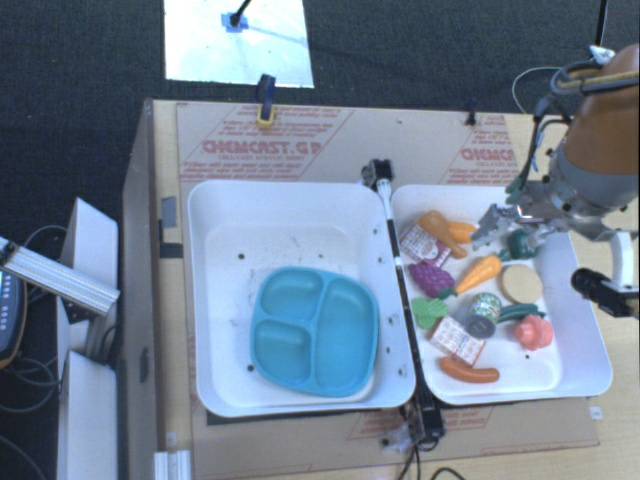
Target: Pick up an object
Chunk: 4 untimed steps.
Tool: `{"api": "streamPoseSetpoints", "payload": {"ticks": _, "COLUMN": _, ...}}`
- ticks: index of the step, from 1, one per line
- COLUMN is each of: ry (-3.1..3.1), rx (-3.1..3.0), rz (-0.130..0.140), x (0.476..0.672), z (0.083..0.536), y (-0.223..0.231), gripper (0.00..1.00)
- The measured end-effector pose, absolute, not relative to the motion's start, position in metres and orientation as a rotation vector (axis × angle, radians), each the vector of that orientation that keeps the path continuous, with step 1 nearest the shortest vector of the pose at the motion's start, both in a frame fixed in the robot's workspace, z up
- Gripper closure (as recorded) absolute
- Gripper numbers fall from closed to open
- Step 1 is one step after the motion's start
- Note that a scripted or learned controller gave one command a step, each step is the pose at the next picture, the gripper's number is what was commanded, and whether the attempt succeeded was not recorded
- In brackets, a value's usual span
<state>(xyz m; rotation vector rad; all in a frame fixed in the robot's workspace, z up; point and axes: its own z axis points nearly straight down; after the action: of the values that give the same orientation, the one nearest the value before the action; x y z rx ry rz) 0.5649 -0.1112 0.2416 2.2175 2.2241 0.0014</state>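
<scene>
The right bin (pixel 590 368) holds several toy foods. Among them are an orange carrot (pixel 480 271), purple grapes (pixel 430 277), a tan round disc (pixel 521 285), a small can (pixel 484 308), a red fruit (pixel 534 332), a sausage (pixel 468 372), a small printed box (pixel 458 339) and an orange bread-like piece (pixel 443 228). My gripper (pixel 510 230) hangs low over the bin's back part, just above the carrot and the disc. A dark teal piece (pixel 521 242) sits right at its tip, and I cannot tell whether that piece is held.
In the left bin (pixel 220 228) lies a blue divided plate (pixel 315 330). A rail (pixel 398 268) separates the two bins. The grey and orange arm (pixel 600 138) comes in over the right bin's back right corner. A black clamp (pixel 605 293) juts in at the right edge.
</scene>
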Motion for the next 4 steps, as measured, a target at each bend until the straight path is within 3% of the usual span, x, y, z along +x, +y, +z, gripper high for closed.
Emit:
{"api": "streamPoseSetpoints", "payload": {"ticks": 1, "ry": 2.223, "rx": 2.221, "rz": -0.001, "x": 0.546, "z": 0.131, "y": -0.129, "gripper": 0.00}}
{"api": "streamPoseSetpoints", "payload": {"ticks": 2, "ry": 2.216, "rx": 2.217, "rz": 0.008, "x": 0.518, "z": 0.087, "y": -0.111, "gripper": 0.00}}
{"api": "streamPoseSetpoints", "payload": {"ticks": 3, "ry": 2.222, "rx": 2.221, "rz": 0.001, "x": 0.487, "z": 0.084, "y": -0.114, "gripper": 0.00}}
{"api": "streamPoseSetpoints", "payload": {"ticks": 4, "ry": 2.218, "rx": 2.218, "rz": 0.001, "x": 0.548, "z": 0.135, "y": -0.207, "gripper": 0.00}}
